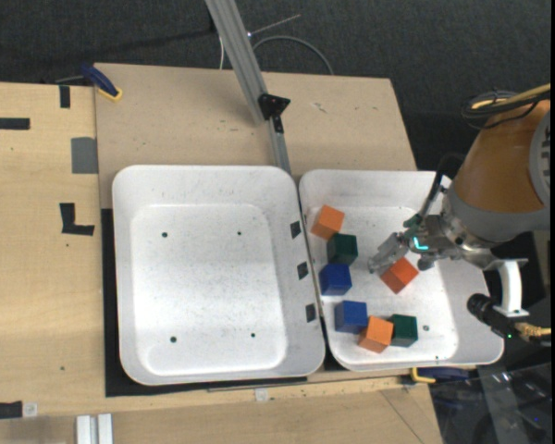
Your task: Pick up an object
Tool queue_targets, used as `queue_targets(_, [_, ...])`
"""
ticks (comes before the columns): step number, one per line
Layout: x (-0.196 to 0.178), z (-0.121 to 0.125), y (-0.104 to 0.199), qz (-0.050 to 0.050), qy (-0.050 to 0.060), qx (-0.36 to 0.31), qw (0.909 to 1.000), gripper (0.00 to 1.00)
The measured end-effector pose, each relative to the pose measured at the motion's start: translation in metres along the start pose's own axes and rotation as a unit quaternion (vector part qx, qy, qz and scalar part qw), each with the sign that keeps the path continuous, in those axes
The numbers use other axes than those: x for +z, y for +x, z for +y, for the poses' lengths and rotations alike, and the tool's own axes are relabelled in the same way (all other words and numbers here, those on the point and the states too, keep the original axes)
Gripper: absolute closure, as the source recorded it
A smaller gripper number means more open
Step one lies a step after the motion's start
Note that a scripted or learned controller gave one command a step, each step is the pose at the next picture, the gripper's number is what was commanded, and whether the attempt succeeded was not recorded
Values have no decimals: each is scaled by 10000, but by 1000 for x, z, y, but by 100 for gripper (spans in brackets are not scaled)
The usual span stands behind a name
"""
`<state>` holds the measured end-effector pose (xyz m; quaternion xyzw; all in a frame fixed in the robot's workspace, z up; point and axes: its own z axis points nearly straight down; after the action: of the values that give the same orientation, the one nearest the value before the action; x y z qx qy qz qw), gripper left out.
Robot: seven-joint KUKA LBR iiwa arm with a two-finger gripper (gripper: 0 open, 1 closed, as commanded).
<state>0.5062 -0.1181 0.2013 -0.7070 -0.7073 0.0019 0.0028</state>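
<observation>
Seven blocks in the right-hand bin, one at the claw

Nearest me: orange block (376, 333) between blue block (351, 315) and dark green block (404, 329), tightly packed; I'd leave those. Farther back, the gripper (400, 259) hangs over the red-orange block (400, 275), apparently touching it. Whether the claw is wide or closed on it, I cannot tell. I'd lift slowly and straight, staying off the right bin (370, 181) wall. Beyond: blue cube (335, 278), green cube (342, 247), orange cube (328, 221).

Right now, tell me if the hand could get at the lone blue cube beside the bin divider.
Probably yes: the blue cube lies uncovered in the right white bin, with open floor between it and the hand; the dark green cube crowds its far side.
</observation>
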Motion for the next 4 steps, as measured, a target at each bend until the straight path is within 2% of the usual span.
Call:
queue_targets(1, [-2, 1, 0, -2, -22, -6, 10000, 0])
queue_targets(3, [110, -10, -3, -7, -1, 4, 10000, 0])
queue_targets(4, [98, -10, -2, 6, -8, -7, 10000, 100])
